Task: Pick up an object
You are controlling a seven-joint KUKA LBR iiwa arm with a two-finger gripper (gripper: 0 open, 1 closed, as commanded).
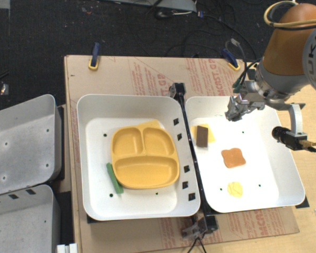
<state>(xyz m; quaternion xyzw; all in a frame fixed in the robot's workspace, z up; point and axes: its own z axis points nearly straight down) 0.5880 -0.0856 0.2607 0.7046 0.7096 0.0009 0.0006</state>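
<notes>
Your claw (236, 112) hangs over the right bin (284, 194), near its far edge toward the divider side — nothing is visibly between its fingers, and how far they are parted is too small and dark to tell.

Candidates all lie in the right bin: a brown block (201, 135) just beside the bin's left wall, resting on a yellow piece (210, 136); an orange toast-shaped piece (233, 157) near the bin's middle; a small yellow round piece (235, 188) toward the near edge. The left bin (89, 157) holds a yellow divided plate (145, 158) with a green stick (114, 178) touching its left rim — well apart from your claw, so skip those.

Go for the brown block, probably — it's closest and stands proud of the floor, so the fingers get sides to bite. The toast and round piece look flat, likely to slip. Watch the wall: the block sits close to it, so set the fingers along the wall, not across. Come straight down, centre on the block, then close. Lifting the yellow piece with it is a risk.
</notes>
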